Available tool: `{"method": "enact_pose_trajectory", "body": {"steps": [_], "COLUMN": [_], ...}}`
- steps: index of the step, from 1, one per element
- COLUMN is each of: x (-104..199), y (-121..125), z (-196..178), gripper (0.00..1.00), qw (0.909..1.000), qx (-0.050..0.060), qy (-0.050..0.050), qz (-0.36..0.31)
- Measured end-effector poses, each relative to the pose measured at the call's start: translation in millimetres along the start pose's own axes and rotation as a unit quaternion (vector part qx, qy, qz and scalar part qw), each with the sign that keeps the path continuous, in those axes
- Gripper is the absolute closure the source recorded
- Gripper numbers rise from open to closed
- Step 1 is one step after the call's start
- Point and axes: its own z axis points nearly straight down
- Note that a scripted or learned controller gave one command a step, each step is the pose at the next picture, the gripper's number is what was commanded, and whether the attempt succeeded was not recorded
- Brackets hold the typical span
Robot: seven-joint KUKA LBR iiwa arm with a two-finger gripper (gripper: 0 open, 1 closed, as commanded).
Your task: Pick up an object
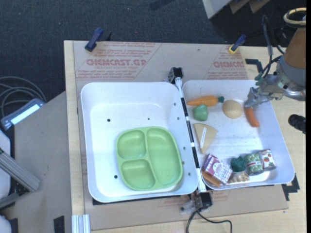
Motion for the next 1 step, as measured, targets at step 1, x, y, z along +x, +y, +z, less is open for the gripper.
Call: {"method": "enact_pose_trajectory", "body": {"steps": [1], "x": [73.7], "y": [-19.6], "z": [2.7], "gripper": [1.00], "qw": [1.0000], "qx": [0.002], "qy": [0.001], "qz": [0.000]}}
